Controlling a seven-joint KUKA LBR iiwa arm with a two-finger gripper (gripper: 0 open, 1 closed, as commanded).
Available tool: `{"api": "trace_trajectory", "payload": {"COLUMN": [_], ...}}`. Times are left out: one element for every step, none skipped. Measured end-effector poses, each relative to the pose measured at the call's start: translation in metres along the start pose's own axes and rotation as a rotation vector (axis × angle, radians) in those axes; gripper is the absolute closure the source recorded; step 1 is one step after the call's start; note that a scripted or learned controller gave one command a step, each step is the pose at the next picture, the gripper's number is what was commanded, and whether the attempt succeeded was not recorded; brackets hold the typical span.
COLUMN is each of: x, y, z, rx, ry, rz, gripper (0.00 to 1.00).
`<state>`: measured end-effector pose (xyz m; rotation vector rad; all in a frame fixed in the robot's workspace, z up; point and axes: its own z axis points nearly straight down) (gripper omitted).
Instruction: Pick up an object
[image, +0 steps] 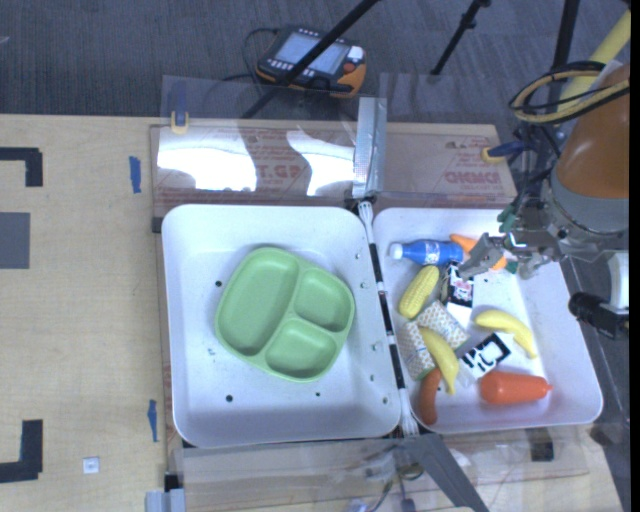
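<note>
Right bin (575, 330), gripper (490, 255) above toys

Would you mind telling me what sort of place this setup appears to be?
Most likely a robotics lab's grasping test bench: two white bins, the left bin with a green divided plate, the right bin with toy food like a banana, and tripod legs behind.

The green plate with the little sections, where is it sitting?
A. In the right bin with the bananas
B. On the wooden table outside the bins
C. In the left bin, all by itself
C: the green plate lies alone in the left bin, while the bananas and other toys are in the right bin.
</note>
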<state>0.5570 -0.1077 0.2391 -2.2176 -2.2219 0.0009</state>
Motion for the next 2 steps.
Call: {"api": "trace_trajectory", "payload": {"x": [-0.059,-0.073], "y": [0.034,0.047], "z": [-0.061,0.068], "rx": [-0.005,-0.002], "ry": [-0.003,-0.001], "rz": [0.248,0.095], "gripper": [0.00,0.00]}}
